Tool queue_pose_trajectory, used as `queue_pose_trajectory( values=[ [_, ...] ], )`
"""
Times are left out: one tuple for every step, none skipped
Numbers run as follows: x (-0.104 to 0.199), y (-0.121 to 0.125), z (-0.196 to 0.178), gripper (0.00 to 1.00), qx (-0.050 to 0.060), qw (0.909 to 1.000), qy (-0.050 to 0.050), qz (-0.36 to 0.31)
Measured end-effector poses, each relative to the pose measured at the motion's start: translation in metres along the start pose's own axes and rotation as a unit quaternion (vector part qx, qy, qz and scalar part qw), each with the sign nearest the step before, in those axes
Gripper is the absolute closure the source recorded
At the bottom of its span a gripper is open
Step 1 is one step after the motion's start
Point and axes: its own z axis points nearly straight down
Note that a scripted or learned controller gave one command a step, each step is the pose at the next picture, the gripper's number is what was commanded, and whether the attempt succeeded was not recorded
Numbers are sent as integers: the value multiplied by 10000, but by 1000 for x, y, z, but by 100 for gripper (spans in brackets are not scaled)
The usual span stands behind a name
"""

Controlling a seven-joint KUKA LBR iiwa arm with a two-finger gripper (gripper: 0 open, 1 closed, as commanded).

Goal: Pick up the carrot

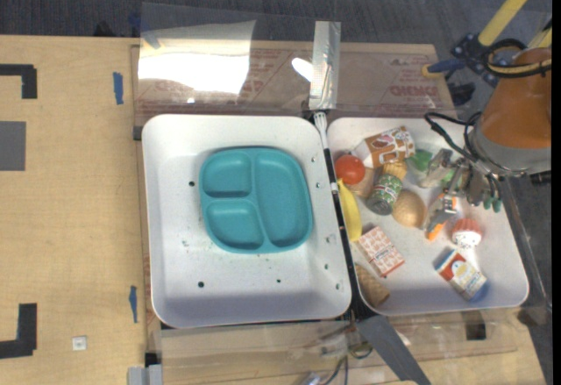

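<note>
Carrot [435, 231] is sitting in the right bin [517, 287], a small orange piece just right of the tan potato-looking thing [408, 211] and just left of a red-and-white item [467, 236]. The tool [458, 188] is hanging right above it, reaching in from the right under the arm's orange band [523, 107]. Honestly can't tell if it's open or closed, it's just a dark metal tangle from this angle, and I can't see whether it touches the carrot.

Rest of that bin is pretty crowded: a tomato [350, 169], a banana [351, 212] along the left wall, a green can [385, 194], a carton [389, 146] near the back, a red checkered box [379, 251], and a small carton [461, 274] at the front.

Left bin [166, 287] holds a teal divided plate [257, 198]. Both bins sit on the desk [61, 199].
</note>
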Motion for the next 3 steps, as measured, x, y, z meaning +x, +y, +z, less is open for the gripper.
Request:
queue_pose_trajectory(
  values=[
    [39,15,9,0,-1,9995,-3,311],
    [36,16,-4,100,3,9995,-53,302],
    [81,41,-79,100,4,9844,13,1758]
  ],
)
